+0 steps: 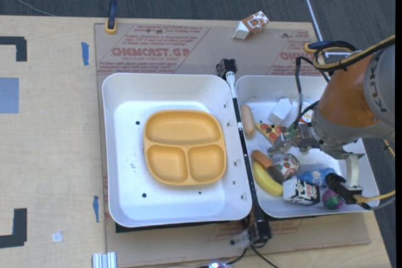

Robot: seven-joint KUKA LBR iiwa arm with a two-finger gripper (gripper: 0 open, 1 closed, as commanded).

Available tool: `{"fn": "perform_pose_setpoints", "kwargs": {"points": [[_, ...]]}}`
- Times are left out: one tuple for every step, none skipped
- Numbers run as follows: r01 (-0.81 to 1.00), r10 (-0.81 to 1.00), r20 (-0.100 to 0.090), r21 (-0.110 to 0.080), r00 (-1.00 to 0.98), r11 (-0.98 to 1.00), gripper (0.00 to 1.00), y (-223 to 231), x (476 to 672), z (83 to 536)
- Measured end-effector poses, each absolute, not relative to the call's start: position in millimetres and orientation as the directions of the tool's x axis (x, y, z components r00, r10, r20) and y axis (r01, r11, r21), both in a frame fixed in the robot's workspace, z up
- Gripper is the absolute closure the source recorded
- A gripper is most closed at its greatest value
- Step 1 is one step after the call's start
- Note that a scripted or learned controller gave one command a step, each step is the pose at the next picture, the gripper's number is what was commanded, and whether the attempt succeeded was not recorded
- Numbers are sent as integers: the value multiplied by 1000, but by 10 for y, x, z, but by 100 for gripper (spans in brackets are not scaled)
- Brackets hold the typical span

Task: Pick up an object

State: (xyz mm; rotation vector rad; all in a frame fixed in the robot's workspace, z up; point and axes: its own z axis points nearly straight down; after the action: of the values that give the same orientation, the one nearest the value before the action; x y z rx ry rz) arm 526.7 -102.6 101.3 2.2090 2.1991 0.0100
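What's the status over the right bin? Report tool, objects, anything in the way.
Tool low in the right bin, nothing seen between its parts. Banana, hot dog, milk carton lie loose. Toys crowd close around the tool.

Arm [352, 103] reaching in from right, wrist bent down, tool [282, 146] low.

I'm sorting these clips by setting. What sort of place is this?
Probably a robotics lab test bench, not a home. A grey and orange robot arm reaches over two shallow white bins, one holding toy food like a yellow plastic banana, on a taped cardboard sheet.
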Motion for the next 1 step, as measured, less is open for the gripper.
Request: {"fn": "perform_pose_setpoints", "kwargs": {"points": [[1000,1000,-14,25,5,-5,100,-1025,5276,1114]]}}
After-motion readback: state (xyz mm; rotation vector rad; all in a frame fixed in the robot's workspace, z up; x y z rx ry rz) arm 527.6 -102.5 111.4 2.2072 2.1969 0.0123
